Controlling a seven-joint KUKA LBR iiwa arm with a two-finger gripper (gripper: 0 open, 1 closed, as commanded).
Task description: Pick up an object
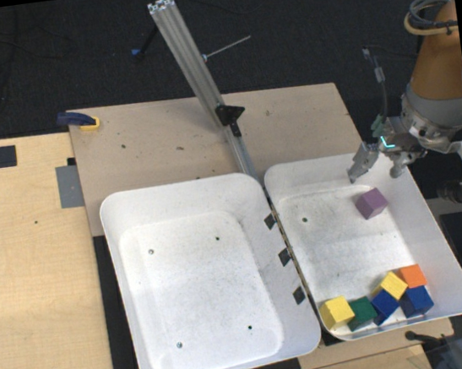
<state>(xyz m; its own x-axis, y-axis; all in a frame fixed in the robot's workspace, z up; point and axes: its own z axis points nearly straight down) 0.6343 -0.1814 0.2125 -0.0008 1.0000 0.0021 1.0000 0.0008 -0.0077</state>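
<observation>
Your gripper (379,162) hangs over the far right edge of the right bin (442,231), fingers spread apart with nothing between them. One finger (361,165) points down-left over the bin's back rim, the other sits near the right rim. The purple cube (372,202) lies just in front of the gripper on the bin floor, apart from both fingers, with open floor to its left and toward you. The rest of the blocks crowd the near right corner: yellow cube (336,309), green cube (362,313), a blue block (385,306), a second yellow cube (393,284), an orange cube (412,275) and another blue block (416,302), all touching or just beside each other and pressed near the front rim. You get little room there; the middle and back-left of that bin are bare. The left bin (126,228) sits just beside, rims nearly touching, black clips (283,256) along the seam. A slanted metal rail (195,65) rises behind the bins over the worktop (149,144), well apart from the gripper.
</observation>
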